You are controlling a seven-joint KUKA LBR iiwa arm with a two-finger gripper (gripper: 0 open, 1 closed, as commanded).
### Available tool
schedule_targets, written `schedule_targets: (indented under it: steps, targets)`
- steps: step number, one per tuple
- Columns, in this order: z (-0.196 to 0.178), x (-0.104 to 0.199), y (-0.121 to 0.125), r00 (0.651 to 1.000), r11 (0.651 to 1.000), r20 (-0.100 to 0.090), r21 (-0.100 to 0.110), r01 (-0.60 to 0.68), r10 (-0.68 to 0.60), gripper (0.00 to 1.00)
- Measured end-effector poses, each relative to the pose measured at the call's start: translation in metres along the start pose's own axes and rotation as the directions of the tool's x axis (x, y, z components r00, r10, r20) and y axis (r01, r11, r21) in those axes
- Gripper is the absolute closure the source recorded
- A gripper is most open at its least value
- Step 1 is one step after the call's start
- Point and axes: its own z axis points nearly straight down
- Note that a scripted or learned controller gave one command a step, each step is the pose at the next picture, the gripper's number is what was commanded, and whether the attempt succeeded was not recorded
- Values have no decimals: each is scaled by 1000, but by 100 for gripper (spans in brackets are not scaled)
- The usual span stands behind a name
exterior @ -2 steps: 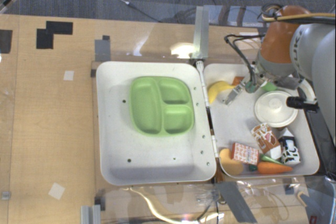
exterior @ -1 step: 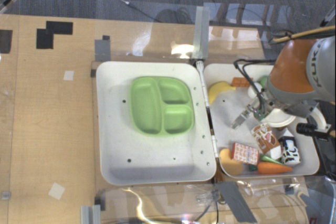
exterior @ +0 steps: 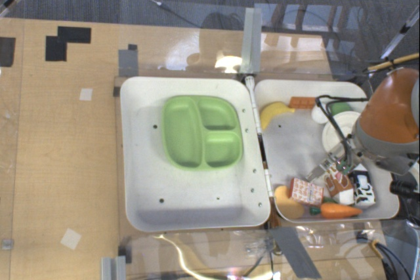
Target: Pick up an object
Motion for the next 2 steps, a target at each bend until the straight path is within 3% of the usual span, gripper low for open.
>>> schedule_targets:
  steps: [1, 2]
  targets:
    - [-1, 49, 11, 992, 992, 6, -8, -124, 124, 0]
    - [-2, 34, -6, 935, 935, -1, 0, 355, -355, 0]
